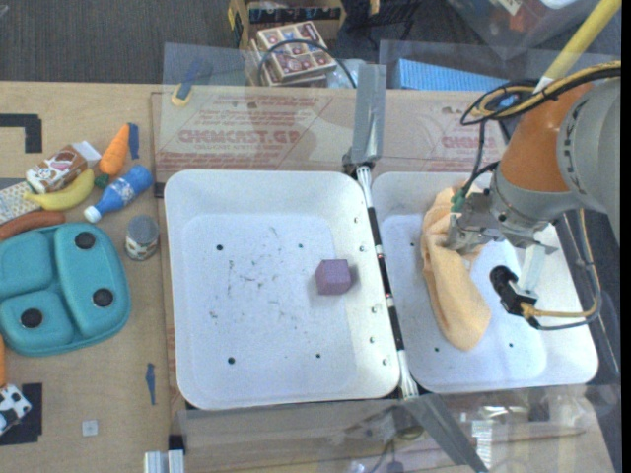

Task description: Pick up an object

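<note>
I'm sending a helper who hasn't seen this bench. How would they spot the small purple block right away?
Start at the two shallow white bins side by side and take the left white bin. Right of its middle sits a small purple cube-shaped block. It is the sole solid item on that speckled floor, unlike the floppy yellow-orange cloth in the other bin.

I see two white bins: left bin (197, 215) speckled with dark flecks, holding purple cube (333, 277). Right bin (567, 363) holds pale orange-yellow cloth (454, 294). Arm (582, 146) grey, orange band at wrist. Bench (79, 116) light tan wood. On it I note teal tray (59, 286), yellow banana (61, 195), orange carrot (116, 150), blue-and-white bottle (118, 193), grey can (142, 236).
</note>
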Available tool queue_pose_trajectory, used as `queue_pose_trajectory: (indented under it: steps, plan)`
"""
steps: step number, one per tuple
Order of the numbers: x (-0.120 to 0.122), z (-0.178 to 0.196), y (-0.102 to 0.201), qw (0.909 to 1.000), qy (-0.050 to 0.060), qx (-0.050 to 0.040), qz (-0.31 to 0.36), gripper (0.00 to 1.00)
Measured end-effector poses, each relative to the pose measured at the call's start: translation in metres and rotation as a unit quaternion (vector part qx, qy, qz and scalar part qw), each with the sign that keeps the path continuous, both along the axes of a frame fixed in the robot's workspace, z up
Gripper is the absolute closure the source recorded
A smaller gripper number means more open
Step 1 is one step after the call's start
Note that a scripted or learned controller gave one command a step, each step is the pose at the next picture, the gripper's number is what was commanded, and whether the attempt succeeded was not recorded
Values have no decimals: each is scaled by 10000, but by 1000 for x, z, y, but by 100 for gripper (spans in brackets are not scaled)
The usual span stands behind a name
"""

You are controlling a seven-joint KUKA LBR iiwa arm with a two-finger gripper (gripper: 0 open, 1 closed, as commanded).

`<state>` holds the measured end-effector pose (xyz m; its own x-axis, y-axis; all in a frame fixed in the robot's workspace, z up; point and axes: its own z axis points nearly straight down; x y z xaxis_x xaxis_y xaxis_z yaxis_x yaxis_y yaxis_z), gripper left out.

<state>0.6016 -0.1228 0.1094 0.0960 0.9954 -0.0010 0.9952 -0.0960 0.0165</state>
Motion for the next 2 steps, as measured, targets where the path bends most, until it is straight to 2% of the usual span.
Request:
queue_pose_trajectory:
  steps: [1, 2]
  plan:
    - [0, 0, 0, 10000, 0, 0, 1, 0]
    - [13, -19, -40, 10000, 24, 10, 64, 0]
